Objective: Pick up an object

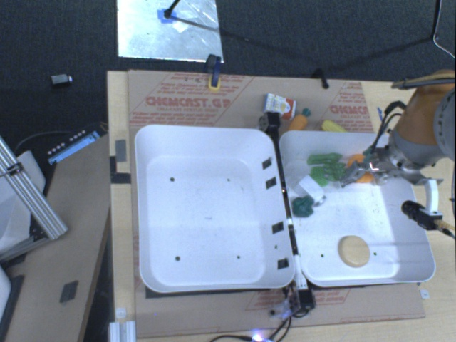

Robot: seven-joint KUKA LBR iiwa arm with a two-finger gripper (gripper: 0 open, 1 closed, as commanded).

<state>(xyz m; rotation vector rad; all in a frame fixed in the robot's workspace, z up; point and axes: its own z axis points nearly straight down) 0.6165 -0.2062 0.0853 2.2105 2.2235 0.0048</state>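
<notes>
The right bin [399,212] holds a light green piece [325,160] and a second green one [330,172] just below it. A white block [309,187] and a dark green lump [303,206] lie near the divider, and a tan round disc [353,251] sits at the front. My gripper [354,174] reaches in low from the right at the bin's far side, just right of the green pieces. A small orange object [355,162] lies right against it. The wrist hides whether anything is held.
The left bin [153,191] lies beside the right one, with black clips [278,226] along the shared wall. Behind the bins on the cardboard sit a white and red item [278,105], an orange piece [298,122], a yellow piece [333,127] and a blue-yellow clamp [213,73].
</notes>
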